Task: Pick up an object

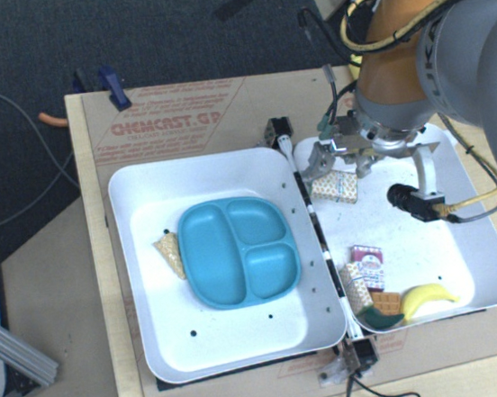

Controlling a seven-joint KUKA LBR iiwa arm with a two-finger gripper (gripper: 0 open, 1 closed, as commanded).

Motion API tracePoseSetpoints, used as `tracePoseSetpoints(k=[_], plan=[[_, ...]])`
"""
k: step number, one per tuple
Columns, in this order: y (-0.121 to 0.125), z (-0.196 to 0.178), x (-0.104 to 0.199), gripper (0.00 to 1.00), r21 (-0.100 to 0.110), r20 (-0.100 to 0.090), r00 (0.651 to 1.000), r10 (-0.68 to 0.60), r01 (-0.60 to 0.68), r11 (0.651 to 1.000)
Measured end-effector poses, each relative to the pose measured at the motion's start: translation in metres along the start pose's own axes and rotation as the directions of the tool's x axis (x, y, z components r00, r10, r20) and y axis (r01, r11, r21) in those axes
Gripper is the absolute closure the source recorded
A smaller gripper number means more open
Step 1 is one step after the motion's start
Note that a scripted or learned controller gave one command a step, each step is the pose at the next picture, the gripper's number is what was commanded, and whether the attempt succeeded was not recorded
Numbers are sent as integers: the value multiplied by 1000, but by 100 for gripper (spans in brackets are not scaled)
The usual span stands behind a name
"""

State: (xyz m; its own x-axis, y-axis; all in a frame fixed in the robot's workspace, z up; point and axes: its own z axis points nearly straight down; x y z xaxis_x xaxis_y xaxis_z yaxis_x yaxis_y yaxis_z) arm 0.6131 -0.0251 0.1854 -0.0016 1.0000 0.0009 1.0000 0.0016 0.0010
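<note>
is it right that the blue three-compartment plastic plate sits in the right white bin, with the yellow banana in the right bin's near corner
Not quite. The camera view shows the blue three-compartment plastic plate in the left white bin, not the right one. The rest holds: the yellow banana lies in the near corner of the right white bin.

Dark blue-grey carpet floor (162, 27) w/ a thin cable (16, 124) looping (left side), tan bench top (52, 291).
</note>
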Motion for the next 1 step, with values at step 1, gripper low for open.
tracePoseSetpoints(k=[1], plan=[[-29,1,26,100,3,0,1000,1,-1,1000]])
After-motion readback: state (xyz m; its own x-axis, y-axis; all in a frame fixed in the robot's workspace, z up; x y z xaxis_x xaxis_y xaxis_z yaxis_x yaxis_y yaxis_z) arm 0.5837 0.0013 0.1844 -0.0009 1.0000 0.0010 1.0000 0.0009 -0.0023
